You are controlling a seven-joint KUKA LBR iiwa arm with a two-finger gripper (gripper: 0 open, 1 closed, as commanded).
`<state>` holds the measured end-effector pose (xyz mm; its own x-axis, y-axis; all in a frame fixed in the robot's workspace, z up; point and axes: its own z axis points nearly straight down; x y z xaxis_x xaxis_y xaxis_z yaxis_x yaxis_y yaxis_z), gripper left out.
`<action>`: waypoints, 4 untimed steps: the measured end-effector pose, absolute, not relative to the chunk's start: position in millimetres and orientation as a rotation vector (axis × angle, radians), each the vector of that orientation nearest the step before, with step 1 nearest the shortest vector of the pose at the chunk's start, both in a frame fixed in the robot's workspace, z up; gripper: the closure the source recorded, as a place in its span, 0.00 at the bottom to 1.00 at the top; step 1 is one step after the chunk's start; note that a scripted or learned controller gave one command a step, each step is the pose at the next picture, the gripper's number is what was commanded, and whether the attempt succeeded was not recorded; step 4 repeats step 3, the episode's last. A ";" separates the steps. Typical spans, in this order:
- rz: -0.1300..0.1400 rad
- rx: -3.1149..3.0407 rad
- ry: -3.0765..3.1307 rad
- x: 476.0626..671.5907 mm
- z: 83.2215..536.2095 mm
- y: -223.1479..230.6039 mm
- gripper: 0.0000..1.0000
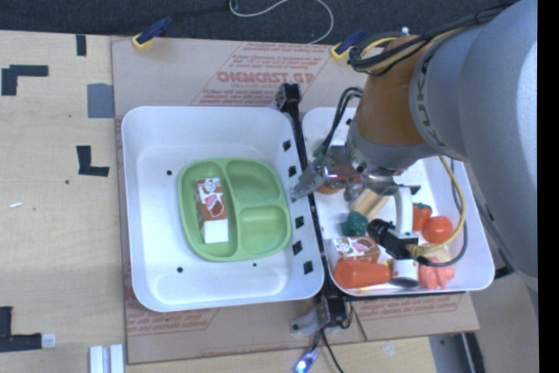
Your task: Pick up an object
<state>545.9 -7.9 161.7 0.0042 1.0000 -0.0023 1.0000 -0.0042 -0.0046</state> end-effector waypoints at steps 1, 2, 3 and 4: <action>0.005 -2.218 -2.221 546.0 172.3 -4.0 1.00; -0.014 -2.213 -2.233 497.2 298.3 48.1 1.00; -0.023 -2.216 -2.236 484.2 437.9 98.5 1.00; -0.023 -2.216 -2.236 484.2 437.9 98.5 1.00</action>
